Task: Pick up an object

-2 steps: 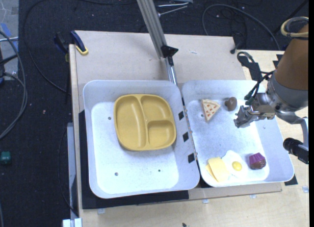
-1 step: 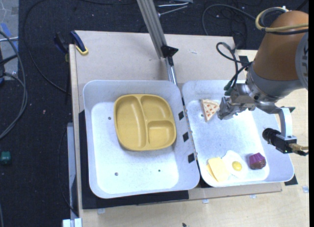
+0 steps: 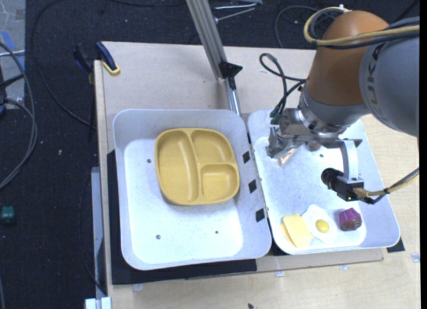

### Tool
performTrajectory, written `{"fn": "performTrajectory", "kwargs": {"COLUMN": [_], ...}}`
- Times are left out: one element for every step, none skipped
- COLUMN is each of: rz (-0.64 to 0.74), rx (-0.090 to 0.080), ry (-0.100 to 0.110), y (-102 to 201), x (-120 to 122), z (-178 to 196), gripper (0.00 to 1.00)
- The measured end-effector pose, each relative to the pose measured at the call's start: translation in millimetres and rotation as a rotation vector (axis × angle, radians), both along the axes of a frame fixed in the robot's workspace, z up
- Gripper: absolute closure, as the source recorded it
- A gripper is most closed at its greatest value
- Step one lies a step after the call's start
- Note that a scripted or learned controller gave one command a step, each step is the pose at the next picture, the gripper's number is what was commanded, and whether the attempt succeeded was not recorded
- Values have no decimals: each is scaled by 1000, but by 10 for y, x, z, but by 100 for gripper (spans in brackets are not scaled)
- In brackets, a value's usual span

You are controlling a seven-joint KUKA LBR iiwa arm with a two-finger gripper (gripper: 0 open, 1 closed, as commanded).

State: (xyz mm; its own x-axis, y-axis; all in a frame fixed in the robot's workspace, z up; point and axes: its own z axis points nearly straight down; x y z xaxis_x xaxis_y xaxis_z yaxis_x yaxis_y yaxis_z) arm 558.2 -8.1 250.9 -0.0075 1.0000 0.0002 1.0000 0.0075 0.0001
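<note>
My gripper (image 3: pixel 283 149) hangs over the far left part of the right bin (image 3: pixel 373 187), close to its floor. A small pinkish-tan piece (image 3: pixel 287 157) shows right at the gripper's lower tip; I cannot tell whether it is held or lies on the bin floor. At the near end of the same bin lie a yellow cheese-like block (image 3: pixel 297 230), a white fried-egg toy (image 3: pixel 319 223) with a yellow yolk, and a small purple object (image 3: pixel 349 219). All three lie apart from the gripper.
The left bin (image 3: pixel 133 234) holds a yellow divided plate (image 3: pixel 197 165). A slanted metal pole (image 3: pixel 208 31) comes down to the bins' far edge. Cables and a black fitting (image 3: pixel 337 182) hang from the wrist over the right bin.
</note>
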Motion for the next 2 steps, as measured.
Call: {"fn": "performTrajectory", "kwargs": {"rz": [0, 0], "rx": [0, 0], "ry": [-2, 0], "y": [497, 961], "x": [266, 433], "z": [-36, -210], "gripper": [100, 100]}}
